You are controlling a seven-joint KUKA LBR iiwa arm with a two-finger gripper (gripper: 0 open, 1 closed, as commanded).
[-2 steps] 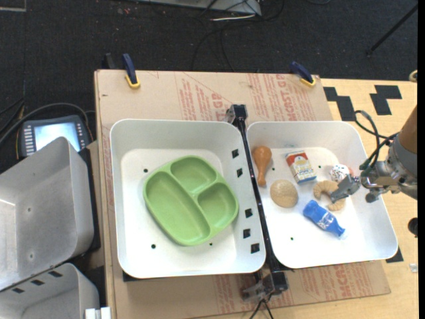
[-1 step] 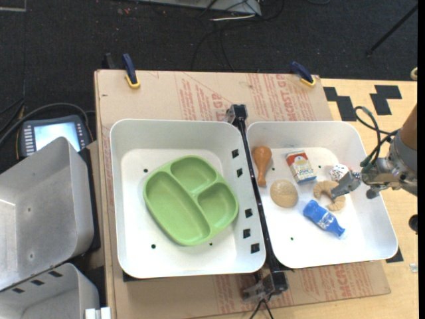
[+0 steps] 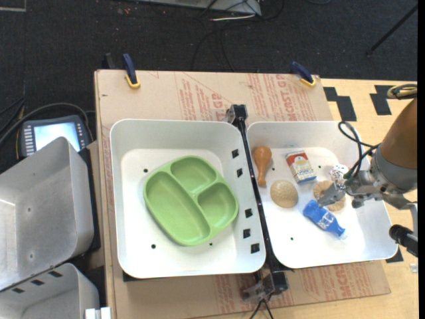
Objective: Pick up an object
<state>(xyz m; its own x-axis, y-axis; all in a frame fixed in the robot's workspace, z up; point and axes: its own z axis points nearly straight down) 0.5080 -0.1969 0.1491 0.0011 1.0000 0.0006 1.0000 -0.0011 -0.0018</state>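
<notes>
Two shallow white bins sit side by side on a cardboard-covered bench, whose sheet carries faded red printing, upside down and too faint to read. The left bin holds a green divided plate with three compartments, lying flat near the middle.

The right bin holds several small things. A tan drumstick-shaped toy lies near the divider between the bins. Beside it to the right is a small red and white carton with a blue patch; its label is too small to read. Below that sits a round beige ball. A blue bottle with white label markings, not legible, lies tilted just to the lower right of the ball. A tan piece rests just above the bottle, and a small white dotted die lies near the bin's right wall.

The arm reaches in from the right, and the gripper hangs over the tan piece. Whether its fingers are spread or closed cannot be told, and nothing is seen held.
</notes>
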